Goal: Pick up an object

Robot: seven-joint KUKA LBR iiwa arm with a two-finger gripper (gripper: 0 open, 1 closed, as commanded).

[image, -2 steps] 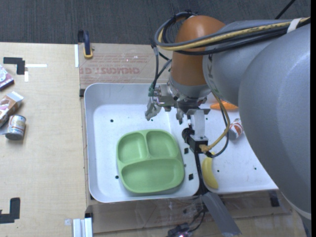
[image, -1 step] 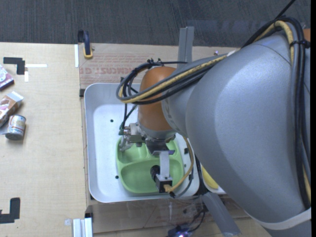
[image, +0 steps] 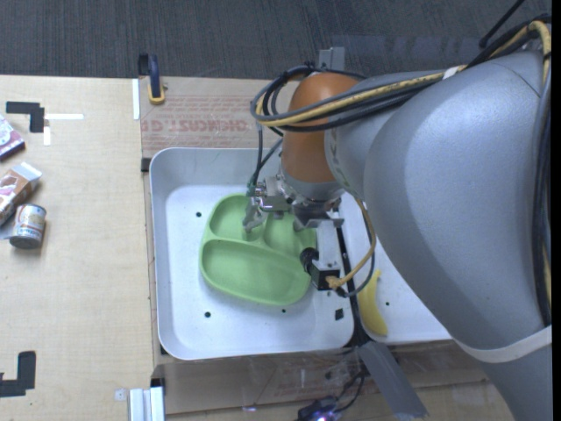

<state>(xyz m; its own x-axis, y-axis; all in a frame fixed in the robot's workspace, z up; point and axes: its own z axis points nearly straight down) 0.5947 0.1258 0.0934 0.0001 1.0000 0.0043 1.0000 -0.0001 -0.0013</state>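
From the camera view above the bench, the grey arm [image: 456, 182] reaches in from the right and covers most of that side, its orange band [image: 311, 130] sitting above the wrist over the far part of the left white bin [image: 175, 323]. Black and yellow cables [image: 351, 95] loop around the band and trail off to the right.

Below the band, the gripper [image: 279, 213] hangs low over a green divided plate [image: 250, 270]. The plate lies in the middle of the left bin, with its larger compartment on the near side and its smaller compartments on the far side, under the tool. The fingers point down toward the far compartments; whether they are apart or together cannot be told, because the wrist housing and cables crowd that spot. Nothing can be seen between them, and the plate rests flat on the bin floor.

A yellow banana [image: 372, 310] lies just right of the plate, past the bin's right wall, partly hidden under the arm.

On the wooden bench [image: 79, 323] to the left, well apart from the bins, a small can [image: 28, 226] lies on its side beside some packets [image: 13, 182] at the left edge. A blue and orange clamp [image: 151, 82] stands at the far end of the bench, beyond the bin's far-left corner.
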